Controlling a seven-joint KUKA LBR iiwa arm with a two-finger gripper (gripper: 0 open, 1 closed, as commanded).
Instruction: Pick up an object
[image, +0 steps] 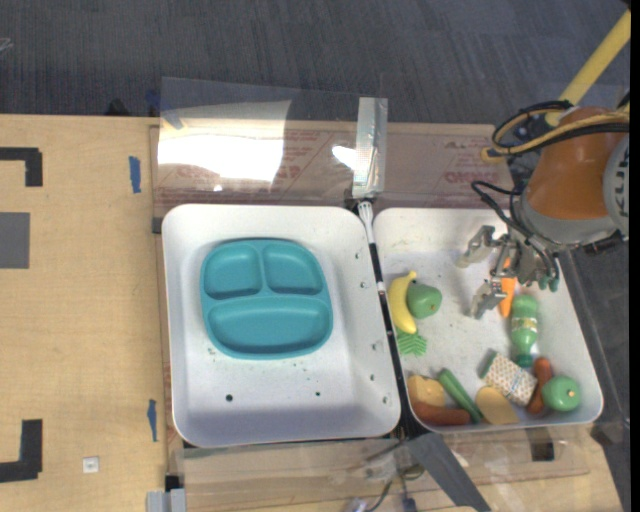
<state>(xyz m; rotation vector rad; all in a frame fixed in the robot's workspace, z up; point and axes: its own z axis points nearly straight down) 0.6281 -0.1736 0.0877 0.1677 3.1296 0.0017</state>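
My gripper (484, 272) hangs over the upper middle of the right bin (440, 232), its two metal fingers (478, 244) spread open with bare bin floor between them. Just right of it lie a small orange piece (507, 288) and a green bottle (524, 335). A yellow banana (401, 303) and a green round fruit (426, 300) lie to the gripper's left, apart from it. Along the bin's front sit a green cucumber (460, 392), a patterned packet (508, 378), a green apple (562, 393) and several other toy foods.
The left bin (190, 240) holds a teal divided plate (266, 298). A clear plastic sheet (260, 140) stands behind the bins. The arm's orange band (570, 180) and cables are above the right bin's far right corner.
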